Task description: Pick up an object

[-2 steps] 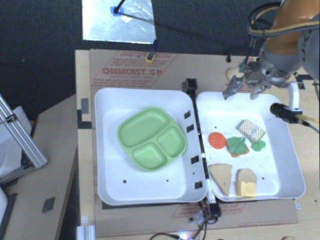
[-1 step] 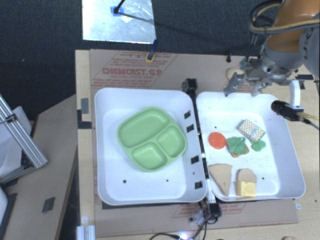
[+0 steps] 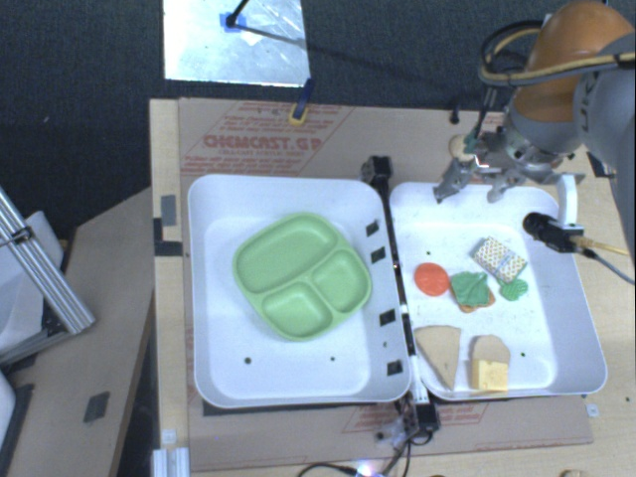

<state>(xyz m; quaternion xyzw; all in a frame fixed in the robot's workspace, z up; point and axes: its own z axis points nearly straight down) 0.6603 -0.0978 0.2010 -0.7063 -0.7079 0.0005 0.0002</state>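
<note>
Bench with two white bins; gripper spread open, empty, above right bin.
Risk: clustered toy foods may deflect a descending finger.

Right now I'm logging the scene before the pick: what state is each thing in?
claw: open, holding nothing, above the right bin's far edge
green divided plate: flat in left bin
orange disc: loose in right bin
patterned block: tilted, lying loose
yellow cheese piece: resting on a tan slice

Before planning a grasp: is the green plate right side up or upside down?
Right side up. The green plate shows its three hollow compartments facing upward in the left bin.
</note>
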